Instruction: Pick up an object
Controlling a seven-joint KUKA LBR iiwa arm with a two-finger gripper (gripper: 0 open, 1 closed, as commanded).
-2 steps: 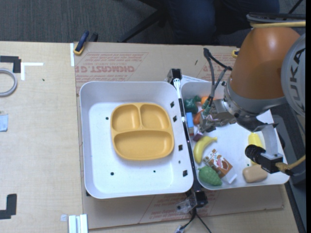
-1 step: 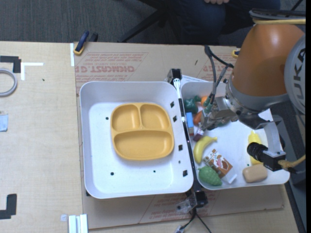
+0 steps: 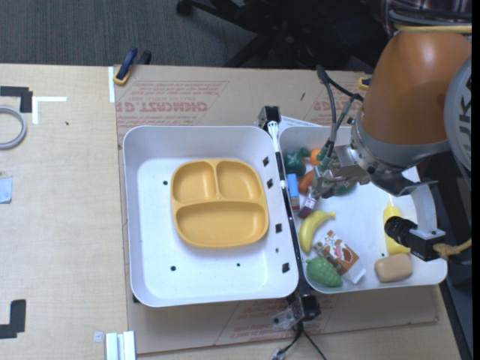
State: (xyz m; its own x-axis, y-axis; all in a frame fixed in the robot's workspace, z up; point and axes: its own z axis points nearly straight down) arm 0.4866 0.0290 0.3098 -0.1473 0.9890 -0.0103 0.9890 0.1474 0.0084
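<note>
Yellow among the clutter, a banana point(image 3: 315, 227) lies in the right bin point(image 3: 420, 276) beside a green toy point(image 3: 324, 273) and a tan bun point(image 3: 393, 268). The claw point(image 3: 324, 182) hangs low over that bin's upper left corner, its grip impossible to judge, while a divided yellow plate point(image 3: 220, 202) sits in the left bin point(image 3: 150, 223).

Dark carpet floor point(image 3: 67, 17), perhaps office chair base point(image 3: 225, 6) behind.

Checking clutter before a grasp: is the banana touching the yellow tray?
Apart. The camera view shows the banana in the right bin, the tray in the left, bin walls between.
</note>
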